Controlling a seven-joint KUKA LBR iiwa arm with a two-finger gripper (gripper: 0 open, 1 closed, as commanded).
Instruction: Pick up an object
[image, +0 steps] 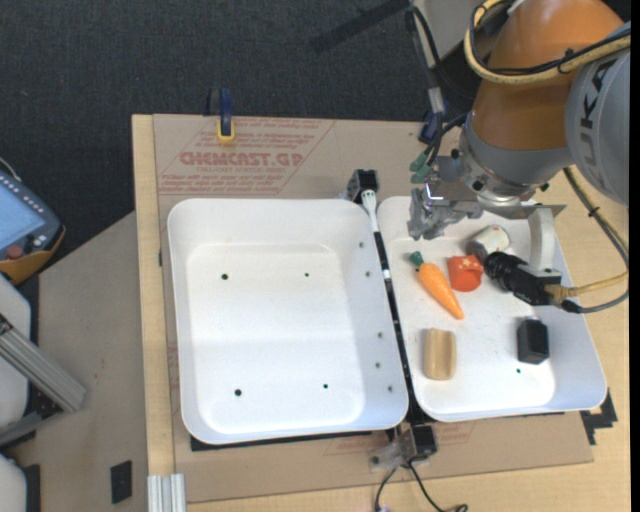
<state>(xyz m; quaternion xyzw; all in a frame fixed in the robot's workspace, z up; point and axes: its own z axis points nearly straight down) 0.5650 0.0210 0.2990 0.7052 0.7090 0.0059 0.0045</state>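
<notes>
My gripper (428, 222) hangs over the far left part of the right bin (500, 395), its dark fingers pointing down with nothing seen between them. Just below it lies an orange toy carrot (439, 286) with a green tip, angled toward the front right. A small red tomato-like object (465, 273) sits to the carrot's right, and a white and grey object (490, 240) lies beyond that. A tan block (439, 354) rests nearer the front, and a black block (532, 341) lies at the right.
The left bin (200, 225) lies beside the right one, split from it by a black ridge (385, 290). The arm's orange band and grey wrist (530, 90) loom over the right bin's far side. A black cable fitting (520, 278) crosses near the tomato.
</notes>
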